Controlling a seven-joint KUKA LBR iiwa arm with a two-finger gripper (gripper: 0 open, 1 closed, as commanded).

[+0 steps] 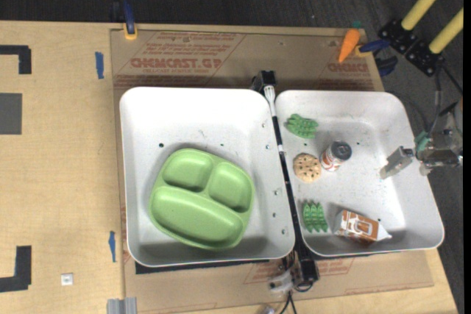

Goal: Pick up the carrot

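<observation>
From the overhead camera view, the small orange toy carrot with a green top [349,45] lies on the brown cardboard board [176,59] just beyond the far rim of the right white plastic bin [419,191], outside both bins. The metal two-finger gripper [403,158] hovers at that bin's right edge, well apart from the carrot; I cannot tell its grip state. Nothing looks grasped; by my reckoning the pick hasn't begun.

We see two white bins [140,158]: the left holds a lime-green divided tray [202,196]; the right holds green ridged pieces [302,126], a speckled tan cookie [306,167], a red-and-white can [335,156] and an orange-and-white carton [360,226]. The carrot [349,45] is orange.
</observation>
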